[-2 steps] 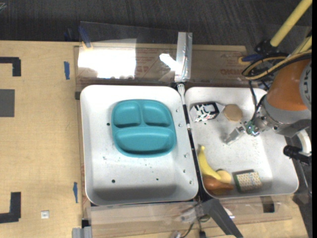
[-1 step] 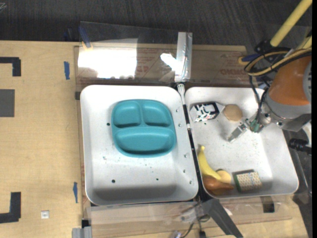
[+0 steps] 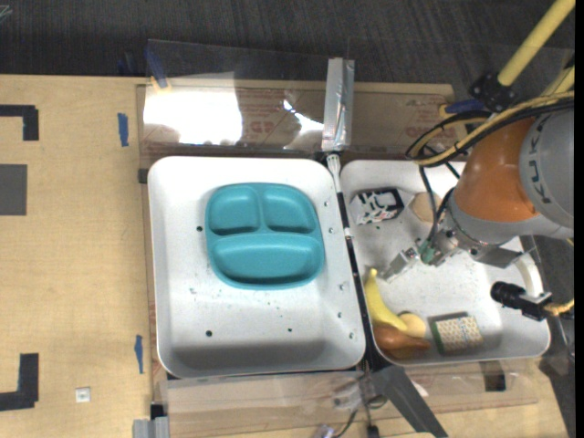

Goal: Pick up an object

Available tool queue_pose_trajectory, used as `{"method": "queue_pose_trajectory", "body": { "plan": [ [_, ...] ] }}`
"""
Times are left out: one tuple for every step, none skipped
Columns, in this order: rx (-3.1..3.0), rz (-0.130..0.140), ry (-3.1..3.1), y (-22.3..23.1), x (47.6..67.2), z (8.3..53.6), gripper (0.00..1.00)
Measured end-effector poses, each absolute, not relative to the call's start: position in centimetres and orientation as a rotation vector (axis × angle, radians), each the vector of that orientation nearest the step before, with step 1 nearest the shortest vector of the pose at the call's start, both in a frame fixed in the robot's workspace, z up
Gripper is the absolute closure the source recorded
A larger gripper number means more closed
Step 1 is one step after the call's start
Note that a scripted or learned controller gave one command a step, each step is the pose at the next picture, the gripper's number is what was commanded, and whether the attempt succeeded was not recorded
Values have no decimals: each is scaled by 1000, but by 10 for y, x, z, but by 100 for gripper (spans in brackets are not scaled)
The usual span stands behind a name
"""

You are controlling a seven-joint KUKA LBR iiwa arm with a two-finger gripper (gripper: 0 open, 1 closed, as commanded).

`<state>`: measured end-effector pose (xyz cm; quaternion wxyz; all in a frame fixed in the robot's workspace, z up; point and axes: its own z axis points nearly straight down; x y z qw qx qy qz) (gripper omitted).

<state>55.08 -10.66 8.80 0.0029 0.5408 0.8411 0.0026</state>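
camera view: curved yellow banana (image 3: 381, 306)

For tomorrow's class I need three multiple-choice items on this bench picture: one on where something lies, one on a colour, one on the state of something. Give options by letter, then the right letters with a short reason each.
1. Where does the banana lie?
A. In the left bin, on the tray
B. In the right bin, by its left wall
C. On the bench outside both bins

2. What colour is the divided tray in the left bin?
A. Red
B. Yellow
C. Teal

3. How does the divided tray lie?
A. Flat, compartments facing up
B. Standing on edge against a wall
C. Upside down

Answers:
1 B: the banana sits against the left wall of the right bin, near its front.
2 C: the tray is teal against the white bin.
3 A: its three compartments are open to the camera.
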Motion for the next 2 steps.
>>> {"method": "queue_pose_trajectory", "body": {
  "plan": [
    [1692, 12, 2630, -107, 553, 100, 100],
    [1591, 6, 2699, -101, 569, 161, 100]
  ]
}}
